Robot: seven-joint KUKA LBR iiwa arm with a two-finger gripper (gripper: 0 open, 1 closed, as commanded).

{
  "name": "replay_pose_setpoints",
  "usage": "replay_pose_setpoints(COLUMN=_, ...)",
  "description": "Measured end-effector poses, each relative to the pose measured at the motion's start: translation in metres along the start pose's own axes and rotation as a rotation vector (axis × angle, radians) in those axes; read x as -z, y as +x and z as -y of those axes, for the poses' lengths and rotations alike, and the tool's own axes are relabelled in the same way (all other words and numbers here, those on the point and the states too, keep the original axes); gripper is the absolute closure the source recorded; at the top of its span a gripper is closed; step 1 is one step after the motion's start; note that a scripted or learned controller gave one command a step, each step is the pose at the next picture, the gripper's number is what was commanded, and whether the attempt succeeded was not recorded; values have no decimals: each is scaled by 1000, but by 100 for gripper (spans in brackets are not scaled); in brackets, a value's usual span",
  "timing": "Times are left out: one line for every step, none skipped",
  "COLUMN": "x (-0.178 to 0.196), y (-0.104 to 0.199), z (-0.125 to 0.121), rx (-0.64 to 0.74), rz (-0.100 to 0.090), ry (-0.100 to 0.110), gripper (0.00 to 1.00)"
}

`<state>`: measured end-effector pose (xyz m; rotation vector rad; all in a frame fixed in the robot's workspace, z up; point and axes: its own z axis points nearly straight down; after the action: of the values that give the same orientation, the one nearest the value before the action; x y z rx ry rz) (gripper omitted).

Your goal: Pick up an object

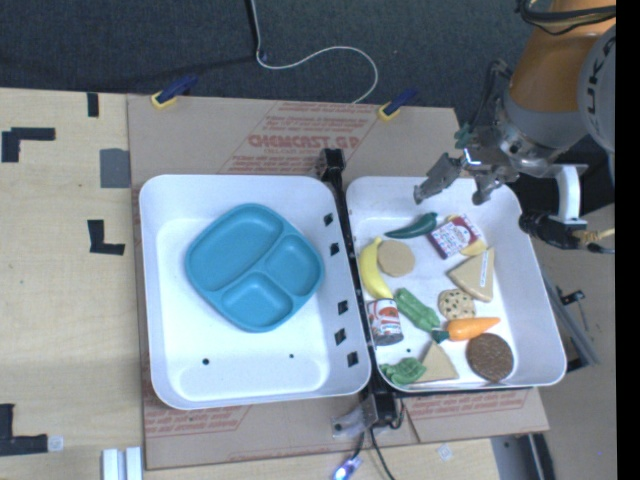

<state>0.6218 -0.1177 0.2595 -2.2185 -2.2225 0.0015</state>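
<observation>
We are looking down on a light wooden bench point(60, 298) bearing black angular marks, with a brown cardboard sheet point(290, 138) printed in red lettering lying across it and clamped along its far edge by a yellow clip point(175, 90) and a blue-and-yellow clip point(398, 102). Beyond the bench we are seeing dark grey carpeted floor point(120, 18), where a thin white cable point(318, 60) is looping down toward the cardboard. Even, soft light is falling over everything, casting only faint shadows
</observation>
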Motion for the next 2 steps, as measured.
replay_pose_setpoints(x=-27, y=41, z=44, rx=1, rz=-1, ry=5, gripper=0)
replay_pose_setpoints(x=-30, y=86, z=80, rx=3, rz=-1, ry=4, gripper=0)
